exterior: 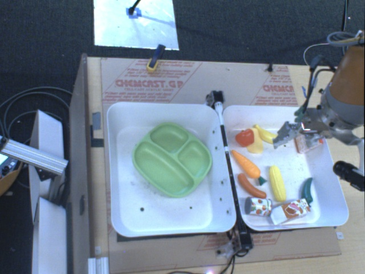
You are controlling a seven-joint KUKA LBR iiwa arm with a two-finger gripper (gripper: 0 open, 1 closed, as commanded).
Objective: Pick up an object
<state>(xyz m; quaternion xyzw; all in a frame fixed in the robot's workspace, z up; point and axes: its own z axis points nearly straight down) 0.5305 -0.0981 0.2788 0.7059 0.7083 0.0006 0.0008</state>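
Camera view
Surface: we saw a cardboard-topped bench (171,81) on dark carpet, bearing a left bin (122,210) with a green divided plate (172,159) and a right bin (336,207) of toy food.
Corn (277,182): it lay mid-bin, long axis running near-to-far.
Carrot (246,164): slanted, its green end toward the corn.
Gripper (300,133): we saw it low at the right bin's far side; whether released or clenched, we could not tell.

The arm (347,90) comes in from the right, its orange band high at the right edge, grey wrist just below and left of it. The gripper (292,135) points left and slightly down at mid-height, right of centre. Whether the fingers are apart or together is unclear
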